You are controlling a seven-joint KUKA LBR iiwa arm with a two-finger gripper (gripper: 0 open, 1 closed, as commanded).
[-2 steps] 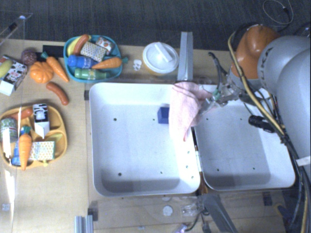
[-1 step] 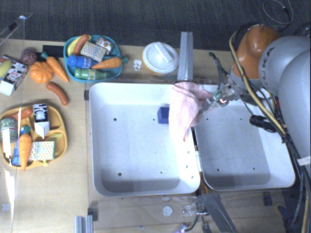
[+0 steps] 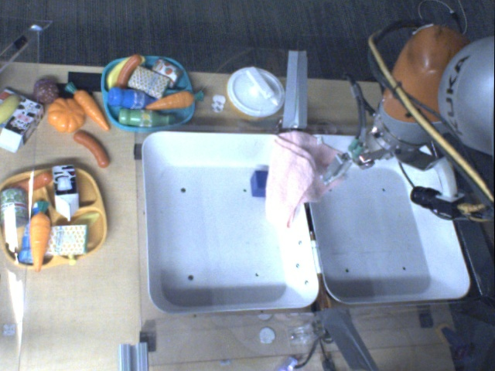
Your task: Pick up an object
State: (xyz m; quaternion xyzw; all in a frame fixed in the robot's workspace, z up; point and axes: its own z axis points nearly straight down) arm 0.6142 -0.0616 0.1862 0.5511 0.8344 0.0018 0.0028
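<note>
While the hand [image 3: 340, 165] pinches the right corner of the pink cloth [image 3: 294, 178], the cloth hangs leftward over the divide between the bins, lengthwise near-to-far.

Pink cloth [image 3: 292, 176] drapes over divider between bins; blue block [image 3: 259, 182] beside it; remaining bin floors open.

Two white bins [image 3: 224, 300] sit on a pale wood-toned bench [image 3: 93, 315], a soft pink cloth [image 3: 292, 178] draped over their shared rim beside a small blue block [image 3: 259, 182] — far left, a blue bowl [image 3: 147, 91] and a yellow tray [image 3: 54, 216] hold orange carrots and bright toy food.
</note>
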